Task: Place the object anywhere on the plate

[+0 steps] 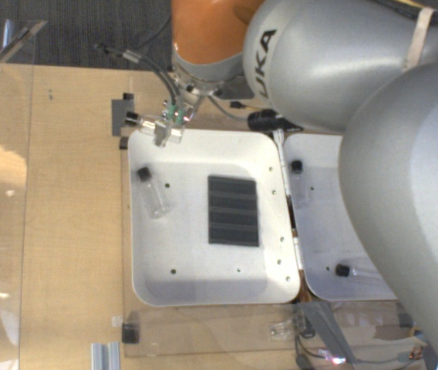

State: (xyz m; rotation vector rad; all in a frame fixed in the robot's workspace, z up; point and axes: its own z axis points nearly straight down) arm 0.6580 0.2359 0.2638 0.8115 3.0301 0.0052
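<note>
The clear vial [153, 196] with its black cap [143, 173] lies flat on the floor of the left bin [203, 284], at about 9 o'clock from the dark ribbed plate [233, 210] and apart from it. I judge it light, stiff, slick and ready to roll, perhaps brittle, so I would take it across the middle of its barrel rather than by the cap. My gripper [169, 127] hangs over the bin's rim at about 1 o'clock from the vial, nothing visibly in it, and I cannot tell whether it is open or closed.
</note>
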